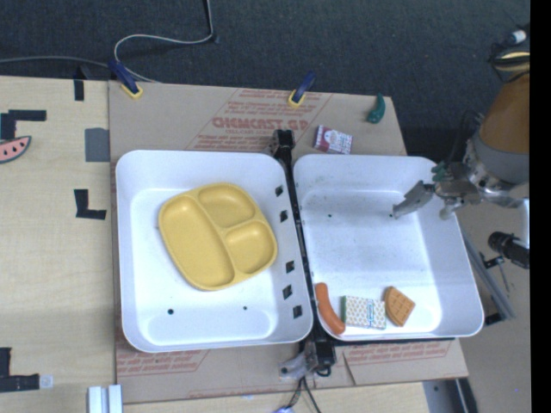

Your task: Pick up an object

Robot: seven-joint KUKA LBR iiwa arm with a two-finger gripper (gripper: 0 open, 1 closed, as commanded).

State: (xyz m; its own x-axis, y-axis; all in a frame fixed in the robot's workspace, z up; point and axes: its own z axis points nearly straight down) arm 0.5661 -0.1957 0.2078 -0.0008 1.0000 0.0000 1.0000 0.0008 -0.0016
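Along the front wall of the right bin (379, 188) lie three small items: an orange sausage (329, 308), a pale packet with green dots (365, 312) and a tan waffle-like cracker (399, 306). A yellow divided plate (218, 233) lies in the left bin (138, 256). My gripper (422, 212) hangs over the right bin's far right part, well behind the three items. Its fingers are spread open and hold nothing.
Both bins rest on a cardboard sheet (224, 123). Behind them lie a small wrapped packet (332, 139) and a green piece (377, 108). Yellow clamps (129, 83) hold the cardboard's back edge, and a cable (164, 40) loops there. Black clips (287, 231) join the bins.
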